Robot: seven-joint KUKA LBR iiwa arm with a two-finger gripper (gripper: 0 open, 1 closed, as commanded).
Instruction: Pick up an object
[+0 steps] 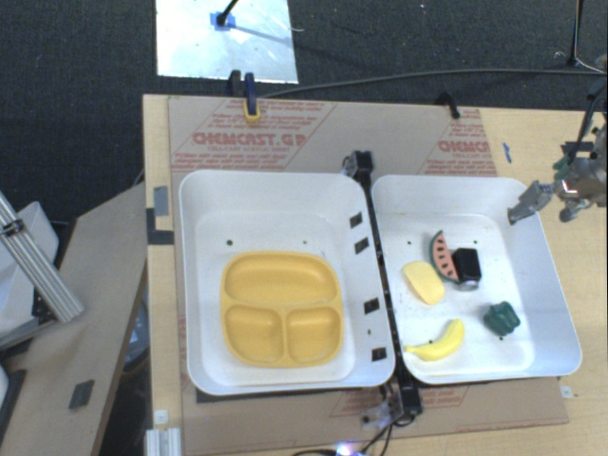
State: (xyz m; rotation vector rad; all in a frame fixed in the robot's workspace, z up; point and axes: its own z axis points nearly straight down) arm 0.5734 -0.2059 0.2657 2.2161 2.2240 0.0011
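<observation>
Bench, two white bins. Right bin (546, 255), near edge: banana (437, 341), green toy (502, 318); mid: yellow block (423, 282), watermelon slice (440, 254), black block (466, 264). Left bin (204, 255): yellow tray (282, 308). Gripper (556, 196) at right bin's far right corner, jaws can't tell, holding nothing seen. Pick not started.

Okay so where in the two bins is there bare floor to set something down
The right bin has bare floor along its far wall, above the watermelon slice. Its middle and near half are crowded. In the left bin the yellow tray leaves a bare strip along the far wall.
</observation>
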